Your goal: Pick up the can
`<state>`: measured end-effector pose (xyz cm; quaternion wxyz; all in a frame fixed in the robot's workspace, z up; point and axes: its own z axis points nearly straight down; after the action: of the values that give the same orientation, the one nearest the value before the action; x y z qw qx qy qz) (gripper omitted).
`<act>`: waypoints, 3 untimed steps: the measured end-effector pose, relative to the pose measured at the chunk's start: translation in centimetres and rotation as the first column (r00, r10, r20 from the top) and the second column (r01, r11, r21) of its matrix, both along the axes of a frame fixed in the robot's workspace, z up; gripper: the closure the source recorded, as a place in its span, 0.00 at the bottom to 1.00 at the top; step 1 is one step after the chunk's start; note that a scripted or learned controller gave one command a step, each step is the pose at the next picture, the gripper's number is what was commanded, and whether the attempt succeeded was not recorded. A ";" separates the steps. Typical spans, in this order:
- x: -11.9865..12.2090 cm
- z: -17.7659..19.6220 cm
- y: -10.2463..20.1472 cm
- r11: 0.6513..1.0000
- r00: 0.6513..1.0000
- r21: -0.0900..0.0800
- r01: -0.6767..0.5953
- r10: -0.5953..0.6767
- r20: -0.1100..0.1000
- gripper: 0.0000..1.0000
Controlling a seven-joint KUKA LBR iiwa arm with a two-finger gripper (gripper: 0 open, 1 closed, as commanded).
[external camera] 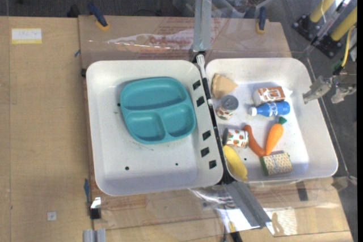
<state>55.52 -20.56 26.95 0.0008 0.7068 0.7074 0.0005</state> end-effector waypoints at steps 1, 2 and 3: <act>11.1 -14.7 2.7 0.996 0.996 -0.007 -0.085 0.085 0.019 0.00; 11.6 -17.5 2.9 0.995 0.995 -0.004 -0.099 0.099 0.011 0.00; 6.4 -17.8 6.2 0.994 0.994 -0.003 -0.110 0.110 0.011 0.00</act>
<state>61.92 -14.37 9.14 0.0058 0.6666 0.7454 0.0036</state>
